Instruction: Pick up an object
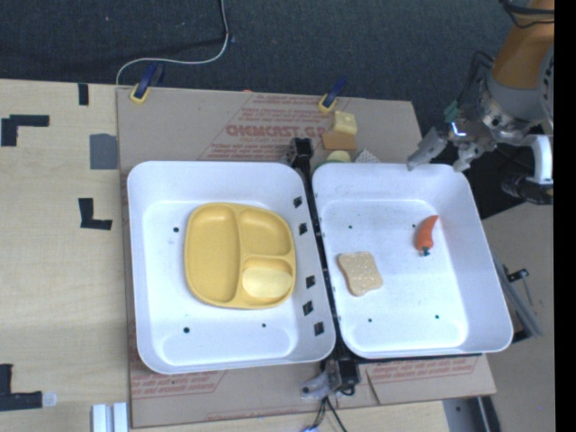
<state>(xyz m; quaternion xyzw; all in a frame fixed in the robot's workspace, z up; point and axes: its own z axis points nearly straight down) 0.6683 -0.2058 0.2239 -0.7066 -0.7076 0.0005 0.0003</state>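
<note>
Not picking yet: hand [443, 148] wide open above right bin [481, 268], next down onto carrot [426, 233] or bread [360, 273].

Orange-banded arm [526, 48] ends in a grey metal gripper [443, 154].

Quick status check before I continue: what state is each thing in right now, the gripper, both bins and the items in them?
gripper: open, holding nothing, above the right bin's far right corner.
left bin: holds the yellow plate.
yellow plate: lying flat, right side up.
right bin: holds bread and carrot.
bread slice: lying flat, untouched.
toy carrot: on its side, near the right wall.
</note>
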